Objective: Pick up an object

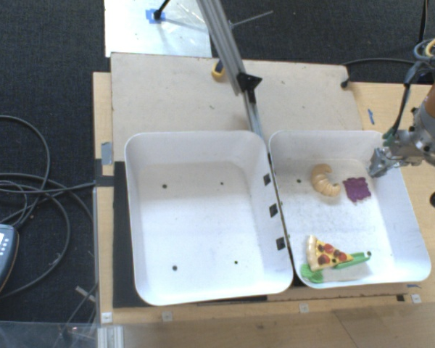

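The right bin (402, 216) holds three toys. A tan croissant (324, 179) lies near its middle back, with a purple bunch of grapes (357, 189) just to its right. A pizza slice (326, 253) rests on a green piece (344, 262) at the bin's front. My gripper (380, 164) hangs at the bin's right back edge, right of and a little above the grapes, touching none of the toys. Nothing shows between its fingers.
The left bin (141, 194) stands beside the right one, split off by a shared wall with black markers. A metal pole (228, 46) slants across the board behind the bins. Cables and a tablet lie on the floor at the left.
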Controlling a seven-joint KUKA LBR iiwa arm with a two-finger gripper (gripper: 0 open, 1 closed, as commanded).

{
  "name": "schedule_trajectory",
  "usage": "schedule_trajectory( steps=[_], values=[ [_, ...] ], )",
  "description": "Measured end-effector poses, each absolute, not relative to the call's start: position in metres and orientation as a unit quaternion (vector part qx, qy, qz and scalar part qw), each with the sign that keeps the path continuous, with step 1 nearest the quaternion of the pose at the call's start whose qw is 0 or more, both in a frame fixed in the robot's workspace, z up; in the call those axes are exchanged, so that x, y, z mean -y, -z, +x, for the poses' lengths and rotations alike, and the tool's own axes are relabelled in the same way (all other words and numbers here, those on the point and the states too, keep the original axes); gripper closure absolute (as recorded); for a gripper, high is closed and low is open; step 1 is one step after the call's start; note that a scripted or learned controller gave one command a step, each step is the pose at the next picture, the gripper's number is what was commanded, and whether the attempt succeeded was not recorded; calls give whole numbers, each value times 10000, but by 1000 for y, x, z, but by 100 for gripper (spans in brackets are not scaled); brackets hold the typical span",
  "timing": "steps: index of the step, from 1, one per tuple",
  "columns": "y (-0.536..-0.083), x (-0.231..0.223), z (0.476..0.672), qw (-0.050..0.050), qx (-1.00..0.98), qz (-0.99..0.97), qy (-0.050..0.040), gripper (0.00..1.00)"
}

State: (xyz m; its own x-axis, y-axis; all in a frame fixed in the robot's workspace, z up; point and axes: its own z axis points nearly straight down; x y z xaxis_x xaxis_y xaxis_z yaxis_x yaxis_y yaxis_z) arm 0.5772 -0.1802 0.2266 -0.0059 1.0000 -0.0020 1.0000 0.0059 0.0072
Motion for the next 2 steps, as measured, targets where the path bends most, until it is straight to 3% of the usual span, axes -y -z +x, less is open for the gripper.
schedule_trajectory(
  steps=[1,2],
  values=[
    [-292,180,579,44,-7092,7050,-23,100],
    [-286,137,588,7,-7104,7038,-12,100]
  ],
)
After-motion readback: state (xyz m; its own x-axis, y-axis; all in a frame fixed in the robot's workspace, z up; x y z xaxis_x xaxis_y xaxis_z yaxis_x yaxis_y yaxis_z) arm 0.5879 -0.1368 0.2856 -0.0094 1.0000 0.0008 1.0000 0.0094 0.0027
